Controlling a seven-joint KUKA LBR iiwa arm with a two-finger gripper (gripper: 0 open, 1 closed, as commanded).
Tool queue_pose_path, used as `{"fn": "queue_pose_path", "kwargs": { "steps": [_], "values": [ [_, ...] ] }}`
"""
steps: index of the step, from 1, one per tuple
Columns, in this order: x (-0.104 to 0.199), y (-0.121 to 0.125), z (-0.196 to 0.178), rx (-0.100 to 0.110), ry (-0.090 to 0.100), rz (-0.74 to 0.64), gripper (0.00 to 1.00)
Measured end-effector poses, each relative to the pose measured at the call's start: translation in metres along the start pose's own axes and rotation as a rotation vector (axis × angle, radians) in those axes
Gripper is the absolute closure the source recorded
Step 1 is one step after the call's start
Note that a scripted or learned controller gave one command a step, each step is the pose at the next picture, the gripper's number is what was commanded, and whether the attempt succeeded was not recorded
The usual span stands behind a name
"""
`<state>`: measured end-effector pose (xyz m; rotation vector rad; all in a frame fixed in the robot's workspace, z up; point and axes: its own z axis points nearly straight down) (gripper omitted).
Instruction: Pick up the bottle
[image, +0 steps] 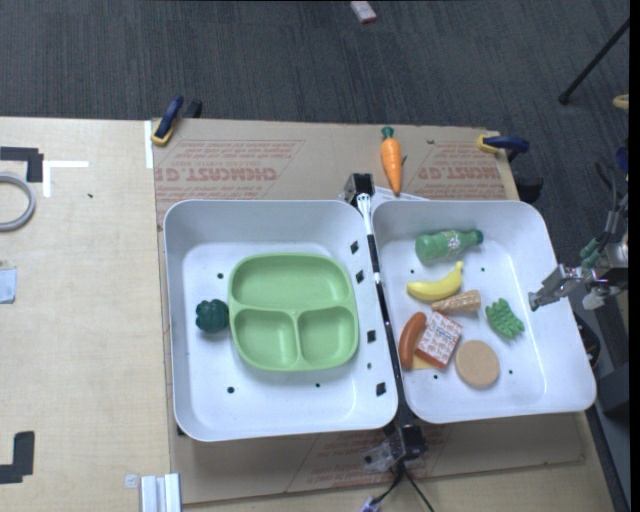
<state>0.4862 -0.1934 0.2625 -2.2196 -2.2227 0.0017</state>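
Observation:
The green bottle (448, 243) lies on its side near the back of the right bin (560, 385), cap end pointing right. My gripper (560, 287) hovers at that bin's right rim, about a hand's width to the right of the bottle and a little nearer the front. Nothing is visibly held in it. The rest of the arm runs off the right edge.
Crowded beside the bottle in the right bin are a banana (437, 285), a wafer (457, 302), a sausage (411, 338), a red-white box (438, 338), a round cookie (478, 363) and a green leafy toy (505, 318). The left bin holds a green divided plate (295, 310) and broccoli (211, 315). A carrot (390, 158) lies behind the bins.

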Motion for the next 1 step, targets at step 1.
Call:
{"fn": "queue_pose_path", "kwargs": {
  "steps": [1],
  "values": [
    [-0.0001, 0.0005, -0.0093, 0.0, -0.001, -0.002, 1.0]
  ]
}}
